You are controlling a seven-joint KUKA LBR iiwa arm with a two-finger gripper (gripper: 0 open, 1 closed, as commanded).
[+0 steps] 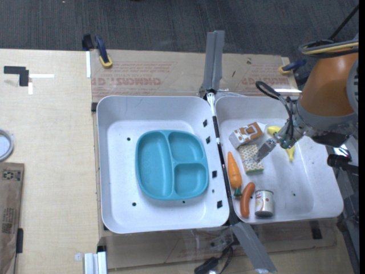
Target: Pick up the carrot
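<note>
The orange carrot (234, 170) lies lengthwise along the left wall of the right bin (308, 207), its thin end pointing to the back. My gripper (264, 149) hangs low over the middle of that bin, to the right of the carrot and a little behind it. It sits just above a small patterned packet (249, 158). Nothing of the carrot is under it or touching it.
A red sausage (246, 199) and a small tin can (263, 203) lie in front of the carrot. A brown-and-white carton (246, 134) and a yellow banana (283, 137) sit behind the gripper. The left bin (114, 153) holds a teal divided plate (171, 164).
</note>
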